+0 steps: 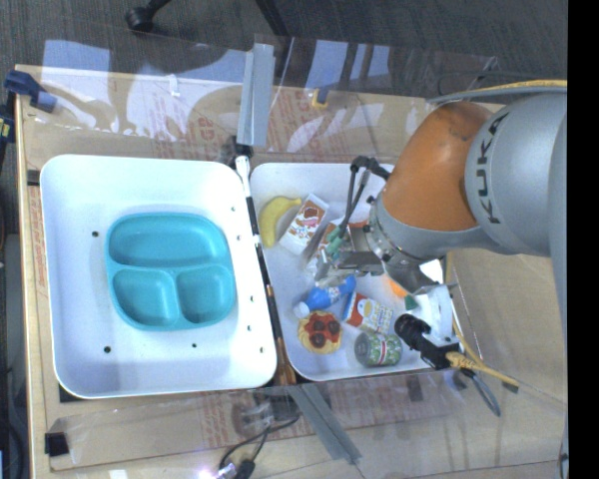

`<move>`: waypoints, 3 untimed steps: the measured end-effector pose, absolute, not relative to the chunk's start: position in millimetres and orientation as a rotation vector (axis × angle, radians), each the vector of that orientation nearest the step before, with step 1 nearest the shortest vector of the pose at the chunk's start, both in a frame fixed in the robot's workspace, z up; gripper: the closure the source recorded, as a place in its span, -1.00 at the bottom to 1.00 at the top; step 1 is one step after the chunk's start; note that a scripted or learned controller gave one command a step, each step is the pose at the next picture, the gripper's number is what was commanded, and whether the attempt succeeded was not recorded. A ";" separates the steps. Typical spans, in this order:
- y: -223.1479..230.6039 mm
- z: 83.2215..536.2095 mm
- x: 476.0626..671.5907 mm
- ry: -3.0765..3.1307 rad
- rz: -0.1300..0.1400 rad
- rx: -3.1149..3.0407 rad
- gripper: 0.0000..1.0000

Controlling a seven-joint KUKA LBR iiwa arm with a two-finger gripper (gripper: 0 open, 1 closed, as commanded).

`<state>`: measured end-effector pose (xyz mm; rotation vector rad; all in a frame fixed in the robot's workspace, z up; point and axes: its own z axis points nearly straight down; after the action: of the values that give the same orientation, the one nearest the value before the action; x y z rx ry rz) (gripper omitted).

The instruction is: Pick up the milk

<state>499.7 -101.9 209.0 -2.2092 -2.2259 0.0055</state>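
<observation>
Jaws [331, 258] low in right bin [280, 183], state cannot be told (metal parts blur together). Milk carton [304, 224] lies just up-left of them, beside banana [277, 218]. Blue bottle [331, 294] below. Left bin [70, 183] carries teal divided tray [170, 270].
</observation>
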 end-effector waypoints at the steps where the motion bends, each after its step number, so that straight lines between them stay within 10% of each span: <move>1: -142.8 176.1 562.8 -2.317 0.005 -2.117 -1.00; 2: -139.1 118.9 618.9 -2.486 -0.026 -1.963 -1.00; 3: -211.0 111.6 590.6 -2.527 -0.025 -1.925 -1.00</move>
<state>590.6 -211.0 111.6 -1.9247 -2.5268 -0.0250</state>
